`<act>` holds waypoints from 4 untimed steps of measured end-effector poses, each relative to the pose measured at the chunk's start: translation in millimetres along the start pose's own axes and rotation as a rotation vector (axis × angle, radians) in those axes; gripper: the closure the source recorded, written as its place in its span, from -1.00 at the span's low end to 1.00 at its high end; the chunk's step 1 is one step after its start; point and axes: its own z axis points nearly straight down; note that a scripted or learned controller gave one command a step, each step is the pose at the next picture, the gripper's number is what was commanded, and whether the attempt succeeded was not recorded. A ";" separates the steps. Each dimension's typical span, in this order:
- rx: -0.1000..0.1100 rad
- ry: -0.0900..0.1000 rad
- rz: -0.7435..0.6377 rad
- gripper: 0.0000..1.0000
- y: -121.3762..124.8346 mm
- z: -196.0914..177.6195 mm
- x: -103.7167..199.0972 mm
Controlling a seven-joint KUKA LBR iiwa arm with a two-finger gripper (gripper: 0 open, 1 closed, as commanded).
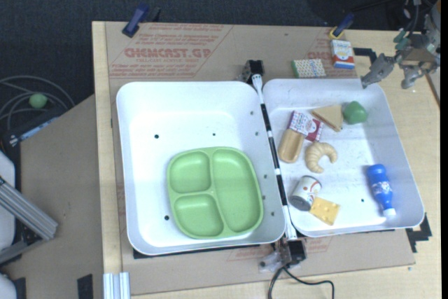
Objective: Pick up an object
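Objects: seven items lie in the right bin (402, 171), right of frame centre.
Upper group: red-and-white packet (305, 124), tan wedge (327, 117) and green ball (355, 112), close together.
Middle: bread roll (290, 144) beside croissant (321, 155).
Lower: small can (305, 192) touching cheese wedge (325, 210); blue bottle (381, 189) near the right wall.
Left bin (140, 150): holds a green divided plate (213, 191).
Gripper (392, 77): upper right of frame, above the bin's far corner, fingers spread apart, grasping nothing.

Lab bench (175, 52), clamped white bins (140, 150)
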 end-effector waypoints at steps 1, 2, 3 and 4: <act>0.007 0.003 0.000 -1.00 -2.2 149.6 23.5; -0.007 0.000 -0.002 -1.00 29.8 160.9 11.8; -0.013 0.000 -0.004 1.00 31.9 148.6 12.8; -0.012 0.000 -0.003 -1.00 31.6 149.1 13.0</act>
